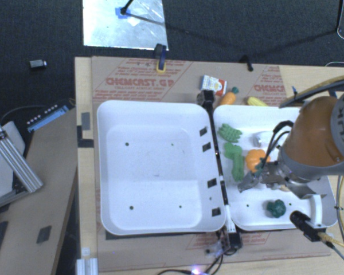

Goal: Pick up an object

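In the right bin (241,216), the gripper (249,180), whose opening I cannot tell, hangs just right of the long green toy (237,160), its axis running up-down, orange toy (254,159) adjacent.

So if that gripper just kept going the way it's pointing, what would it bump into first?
Probably the long green toy. The gripper points toward the divider between the two bins, and that toy lies just ahead of its tip, beside the orange piece. Height is hard to judge, so it might pass over.
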`<state>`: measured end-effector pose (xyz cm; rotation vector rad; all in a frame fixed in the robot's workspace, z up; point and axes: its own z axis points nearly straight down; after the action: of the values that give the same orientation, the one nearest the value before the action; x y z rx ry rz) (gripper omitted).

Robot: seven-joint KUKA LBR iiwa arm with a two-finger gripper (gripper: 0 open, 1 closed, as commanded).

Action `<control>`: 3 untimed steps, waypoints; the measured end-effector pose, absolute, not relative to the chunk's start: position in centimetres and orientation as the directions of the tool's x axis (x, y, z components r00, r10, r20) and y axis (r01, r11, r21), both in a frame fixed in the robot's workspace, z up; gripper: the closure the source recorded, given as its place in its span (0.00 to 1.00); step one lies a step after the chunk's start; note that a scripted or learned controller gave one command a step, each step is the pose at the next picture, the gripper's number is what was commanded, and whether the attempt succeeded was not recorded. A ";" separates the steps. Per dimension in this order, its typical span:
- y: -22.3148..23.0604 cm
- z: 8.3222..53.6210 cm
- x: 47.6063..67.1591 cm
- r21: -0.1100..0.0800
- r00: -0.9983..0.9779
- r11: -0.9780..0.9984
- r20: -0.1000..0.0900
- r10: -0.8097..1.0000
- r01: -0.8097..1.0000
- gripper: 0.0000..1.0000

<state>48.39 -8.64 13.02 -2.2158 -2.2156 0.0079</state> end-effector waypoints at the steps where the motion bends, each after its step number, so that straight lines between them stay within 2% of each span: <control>1: -8.2 8.3 54.8 0.006 -0.005 0.005 -0.001 1.000 1.000 0.00; 2: -0.8 19.1 58.4 0.012 -0.009 0.009 -0.001 1.000 1.000 0.00; 3: -1.1 19.5 58.2 0.003 -0.006 0.006 0.001 1.000 1.000 1.00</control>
<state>58.21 -1.11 19.53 -2.2166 -2.2290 -0.0046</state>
